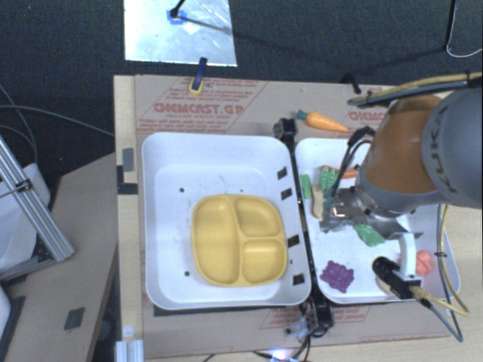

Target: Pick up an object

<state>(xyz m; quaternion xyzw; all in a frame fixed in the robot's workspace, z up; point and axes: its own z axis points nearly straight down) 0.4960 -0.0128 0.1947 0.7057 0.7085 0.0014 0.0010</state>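
The arm (423, 149) reaches in from the right and hangs low over the right bin (309, 153), its orange band and grey wrist covering much of that bin's middle. The gripper (337, 211) sits at the arm's left end, just above the bin floor near the bin's left wall; whether it is open or shut cannot be told from here, and nothing can be seen held in it.

Several small things lie in the right bin. A green piece (327, 178) lies just above the gripper, next to a thin green strip (306, 186) by the left wall. Another green piece (370, 236) pokes out from under the wrist. A purple grape bunch (337, 275) lies near the bin's front edge, apart from the gripper. A pink thing (423, 261) rests near the right wall.

A carrot (324, 121) lies on the desk (226, 104) just behind the right bin, outside it.

The left bin (173, 157) holds a yellow divided plate (240, 239), lying flat near its middle.
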